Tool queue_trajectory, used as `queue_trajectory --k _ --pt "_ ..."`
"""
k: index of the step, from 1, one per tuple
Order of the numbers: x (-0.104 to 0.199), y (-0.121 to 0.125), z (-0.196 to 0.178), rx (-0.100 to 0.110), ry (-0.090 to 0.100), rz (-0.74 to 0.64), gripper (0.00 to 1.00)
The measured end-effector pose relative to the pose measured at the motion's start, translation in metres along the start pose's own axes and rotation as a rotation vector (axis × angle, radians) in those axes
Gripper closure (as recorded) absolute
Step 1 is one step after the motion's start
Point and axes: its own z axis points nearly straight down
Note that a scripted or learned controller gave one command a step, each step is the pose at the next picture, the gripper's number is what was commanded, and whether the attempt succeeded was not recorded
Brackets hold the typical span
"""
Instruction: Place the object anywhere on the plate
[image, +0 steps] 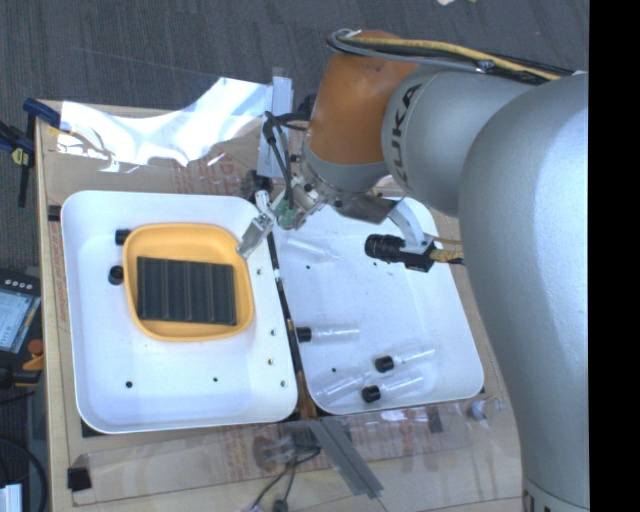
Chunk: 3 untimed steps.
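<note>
While gripper (262, 222) hangs over plate (187, 282) rim, finger state unclear; three vials (398, 372) in right bin (455, 330).

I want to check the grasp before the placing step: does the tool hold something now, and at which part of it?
It cannot be told. The tool hangs over the yellow plate at its upper right corner, and its tip is too small to show any object there.

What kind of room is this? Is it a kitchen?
Probably a robot lab, not a kitchen. A big grey arm reaches over two white bins, cables trail across the bench, and a yellow plate sits in one bin.
</note>
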Motion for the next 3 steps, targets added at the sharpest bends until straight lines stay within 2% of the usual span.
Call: queue_trajectory --k 1,2,3 --pt "-0.019 -0.020 -0.020 0.001 -0.002 0.043 0.00" --pt "-0.023 0.002 0.019 0.003 0.002 -0.255 0.00" --pt "-0.014 0.005 -0.012 0.000 -0.002 -0.219 0.00"
